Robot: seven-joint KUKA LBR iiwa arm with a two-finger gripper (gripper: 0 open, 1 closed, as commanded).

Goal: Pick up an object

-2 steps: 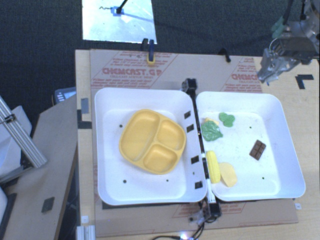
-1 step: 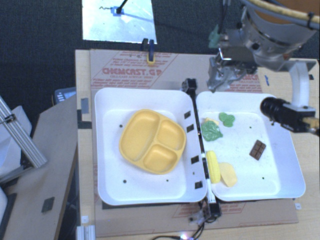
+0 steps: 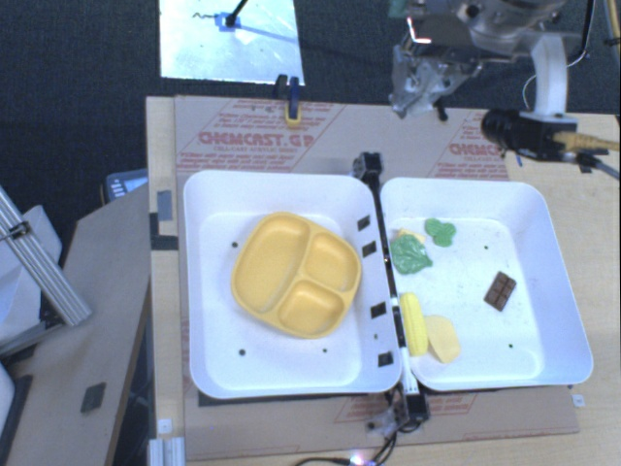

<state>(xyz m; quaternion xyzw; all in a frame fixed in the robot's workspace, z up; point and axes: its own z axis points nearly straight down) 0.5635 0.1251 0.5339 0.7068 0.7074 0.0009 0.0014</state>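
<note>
Left bin [image 3: 209, 357]: holds a yellow divided plate [image 3: 296, 274], three compartments, lying flat and turned at an angle, roughly central.

Right bin [image 3: 553, 260]: candidate objects cluster toward its left wall. Two green leafy pieces, the larger [image 3: 409, 253] just beside the smaller [image 3: 440, 231]. Below them a yellow corn-like piece [image 3: 414, 323] along the divider, touching or nearly touching a pale yellow wedge [image 3: 443, 339]. A brown chocolate-like piece [image 3: 500, 290] lies well apart, right of centre.

Gripper [image 3: 419, 97]: above the far edge of the tabletop, behind the right bin, high and clear of everything. Nothing hangs from it. How far the jaws stand open I cannot tell; the fingertips blur against the cardboard.

Step in hand, by judgement: pre-grasp, no object chosen or touched yet.

Next move calls for: travel toward the camera over the right bin, then descent. The brown piece looks the cleanest target, isolated; the corn and wedge risk a double contact near the wall.
</note>
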